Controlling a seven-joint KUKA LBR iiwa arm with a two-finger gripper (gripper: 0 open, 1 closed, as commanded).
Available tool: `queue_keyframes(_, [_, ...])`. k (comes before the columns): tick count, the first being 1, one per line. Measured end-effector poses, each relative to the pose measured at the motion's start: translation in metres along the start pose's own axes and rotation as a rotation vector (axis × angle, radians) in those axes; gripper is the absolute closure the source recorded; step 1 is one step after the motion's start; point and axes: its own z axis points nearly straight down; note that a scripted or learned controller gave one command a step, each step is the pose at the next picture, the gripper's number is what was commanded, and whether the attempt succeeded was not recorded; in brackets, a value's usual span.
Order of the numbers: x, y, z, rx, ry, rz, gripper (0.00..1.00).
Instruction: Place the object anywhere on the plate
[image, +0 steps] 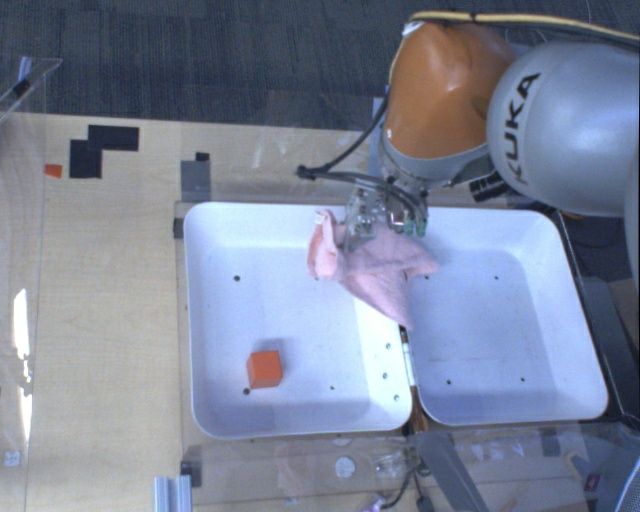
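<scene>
Two shallow white bins sitting side by side, left bin (215, 300), right bin (560, 300), pale wooden tabletop (100, 300) lying beneath, black blocks (100, 148) resting near its far-left corner

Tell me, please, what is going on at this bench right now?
The KUKA arm reaches in from the right, and its pincer is over the inner edge of the left bin. A pink cloth hangs from the pincer, bunched at the top and draping down across the seam between the two bins. An orange block sits on the floor of the left bin, near its front left corner. The right bin lies beside it.
</scene>
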Motion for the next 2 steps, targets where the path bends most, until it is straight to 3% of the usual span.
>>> queue_keyframes(1, [0.0077,0.052,-0.0009,-0.001,-0.001,-0.044,1.0])
queue_keyframes(2, [0.0076,0.0518,-0.0011,-0.001,-0.001,-0.043,0.0])
